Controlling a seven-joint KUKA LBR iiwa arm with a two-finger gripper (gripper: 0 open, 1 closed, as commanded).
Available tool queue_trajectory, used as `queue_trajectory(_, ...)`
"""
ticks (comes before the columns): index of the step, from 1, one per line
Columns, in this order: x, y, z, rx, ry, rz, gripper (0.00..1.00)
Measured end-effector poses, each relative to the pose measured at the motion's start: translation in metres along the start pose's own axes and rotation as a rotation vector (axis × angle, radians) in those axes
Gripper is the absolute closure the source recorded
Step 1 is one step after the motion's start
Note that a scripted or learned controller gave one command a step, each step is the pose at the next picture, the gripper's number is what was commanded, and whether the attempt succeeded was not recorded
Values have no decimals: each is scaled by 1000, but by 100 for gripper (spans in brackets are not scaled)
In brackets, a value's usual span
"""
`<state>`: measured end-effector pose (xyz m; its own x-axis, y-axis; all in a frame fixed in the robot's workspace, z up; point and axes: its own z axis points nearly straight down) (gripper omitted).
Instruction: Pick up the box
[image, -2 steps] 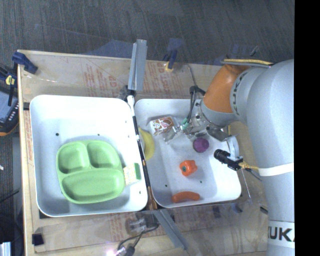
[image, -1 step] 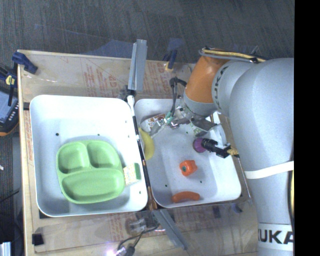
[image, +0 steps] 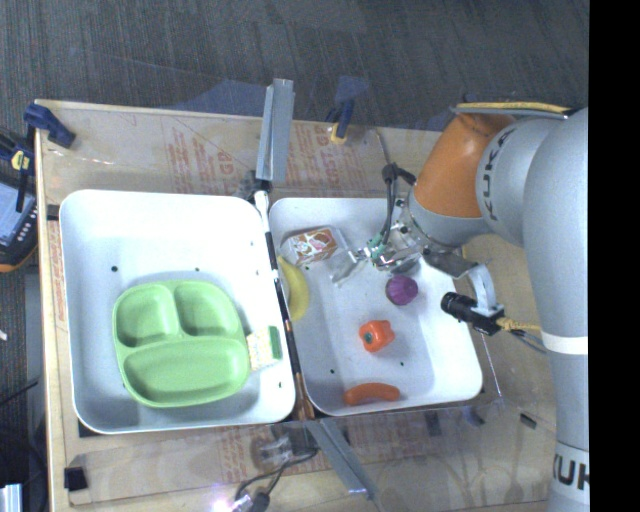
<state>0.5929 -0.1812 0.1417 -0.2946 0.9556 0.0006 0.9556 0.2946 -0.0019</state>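
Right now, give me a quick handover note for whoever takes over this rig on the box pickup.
Gripper: low in the right bin, near its back, just right of the box; whether its fingers are open or shut cannot be told from the camera view.
Box: small printed carton lying in the right bin's back left corner, not lifted, not seen between the fingers.
Nearby in that bin: purple ball, orange round piece, orange carrot-like piece, banana by the left wall.
Left bin: green divided plate.
Done: approach to the box.
Left: grasp and lift.
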Motion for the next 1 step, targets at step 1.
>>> queue_trajectory(1,31,54,49,-2,-3,-29,0)
